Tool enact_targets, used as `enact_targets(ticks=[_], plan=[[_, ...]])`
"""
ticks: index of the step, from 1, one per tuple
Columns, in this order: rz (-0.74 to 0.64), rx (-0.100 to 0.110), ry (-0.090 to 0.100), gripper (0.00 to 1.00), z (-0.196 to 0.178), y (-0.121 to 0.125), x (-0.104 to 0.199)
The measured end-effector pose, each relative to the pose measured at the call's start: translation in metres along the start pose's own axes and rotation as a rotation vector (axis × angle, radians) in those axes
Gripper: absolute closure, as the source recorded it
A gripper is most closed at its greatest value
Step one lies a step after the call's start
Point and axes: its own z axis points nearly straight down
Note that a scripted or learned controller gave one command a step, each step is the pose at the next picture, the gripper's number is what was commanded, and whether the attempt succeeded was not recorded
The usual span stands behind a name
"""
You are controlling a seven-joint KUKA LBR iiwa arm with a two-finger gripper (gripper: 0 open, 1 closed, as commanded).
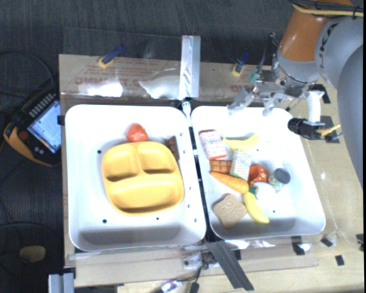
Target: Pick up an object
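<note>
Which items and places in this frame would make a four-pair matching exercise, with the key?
Things:
1. yellow tray
2. tomato
3. carrot
4. hand

Places:
A. above the right bin's far rim
B. middle of the right bin, among the toy food
C. middle of the left bin
D. left bin, just beyond the tray's far edge

Pairs: 1-C, 2-D, 3-B, 4-A

A robotics lab: clamped bench point(134, 81), teach pendant point(39, 127), cables on carpet.
</note>
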Motion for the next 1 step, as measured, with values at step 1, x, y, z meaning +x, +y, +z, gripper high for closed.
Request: enact_targets(ticks=[1], plan=[[-0.052, -0.018, -0.003, 0.0, 0.1132, -0.0214, 0.0156]])
